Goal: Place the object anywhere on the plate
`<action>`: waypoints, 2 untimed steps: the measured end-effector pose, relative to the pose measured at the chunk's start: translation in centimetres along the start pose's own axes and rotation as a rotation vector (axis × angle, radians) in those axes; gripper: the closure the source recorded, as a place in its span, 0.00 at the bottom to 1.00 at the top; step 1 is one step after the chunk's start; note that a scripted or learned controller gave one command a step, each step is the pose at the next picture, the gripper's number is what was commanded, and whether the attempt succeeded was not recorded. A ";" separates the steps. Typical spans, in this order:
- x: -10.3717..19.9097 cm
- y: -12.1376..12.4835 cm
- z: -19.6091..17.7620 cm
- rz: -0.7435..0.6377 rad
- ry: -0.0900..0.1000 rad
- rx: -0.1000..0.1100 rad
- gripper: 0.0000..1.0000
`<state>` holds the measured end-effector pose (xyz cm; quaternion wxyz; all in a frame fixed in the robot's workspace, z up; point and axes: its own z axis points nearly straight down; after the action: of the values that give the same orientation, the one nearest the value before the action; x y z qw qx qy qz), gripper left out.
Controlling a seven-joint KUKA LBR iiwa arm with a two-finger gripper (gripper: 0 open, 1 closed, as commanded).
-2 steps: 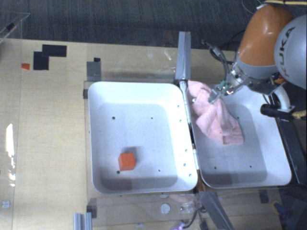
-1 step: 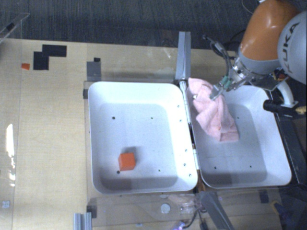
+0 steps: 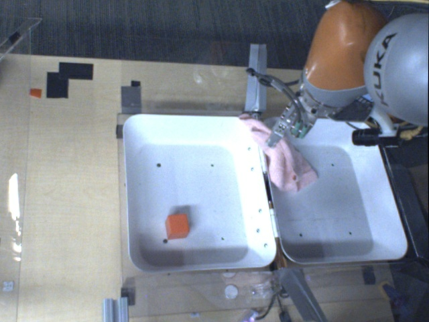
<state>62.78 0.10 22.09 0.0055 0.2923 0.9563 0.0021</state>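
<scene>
**Ana:** Starting at the left, what lies in the left bin?

**Ben:** A small orange block, low on the floor, toward the near wall. Nothing touches it.

**Ana:** And moving right?

**Ben:** A pink cloth hangs over the divide between the two bins. Its top corner sits on the left bin's far right rim, and most of it trails down and to the right into the right bin. Its long axis runs from upper left to lower right.

**Ana:** Where is the gripper?

**Ben:** At the cloth's upper end, just above the shared rim, with the arm reaching in from the right. The fingertips appear pinched together on a fold of the cloth, which droops from that point.

**Ana:** So the cloth is in hand?

**Ben:** It looks so, since the fabric gathers at the tips. No plate can be made out in either bin. The block lies well apart, down and to the left of the gripper. If the block is meant, the cloth is the wrong catch.
</scene>
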 end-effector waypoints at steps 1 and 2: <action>3.6 3.6 0.7 -0.401 0.000 -0.002 1.00; 7.8 6.6 0.8 -0.597 0.002 -0.003 1.00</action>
<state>60.01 9.91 21.22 0.0055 -0.0017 1.0000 0.0019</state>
